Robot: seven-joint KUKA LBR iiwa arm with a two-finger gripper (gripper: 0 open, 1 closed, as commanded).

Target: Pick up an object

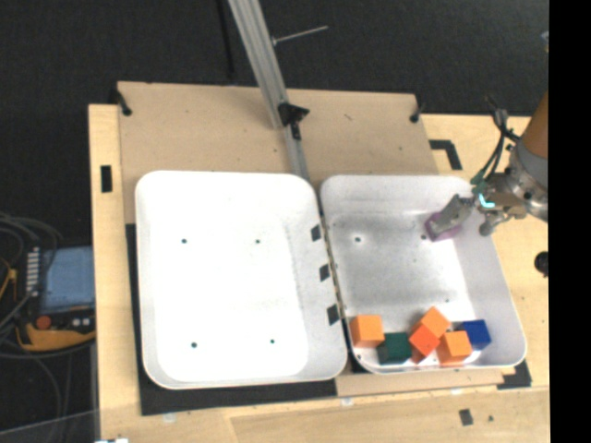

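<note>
At the far left, off the bench, a tangle of cables (18, 247) lies by a blue box (69, 278) and a yellow-edged device (51, 332). The left bin (157, 201) comes next on the wooden bench (231, 109), with four small dark dots on its floor. A slanted metal rail (263, 53) runs down from the top toward the seam between the bins, where three dark clips (325, 272) sit.

The right bin (388, 192) has its blocks crowded along the near wall: an orange cube (368, 329), a dark green block (395, 347) just beside it, then a tilted orange-red block (427, 332) touching another orange cube (454, 347), and a blue cube (476, 333) at the end. Nothing lies over them.

Well apart from that cluster, near the bin's far right side, the gripper (447, 220) hangs low; a purple patch shows at its fingers, though I cannot tell whether they are parted or pressed together.
</note>
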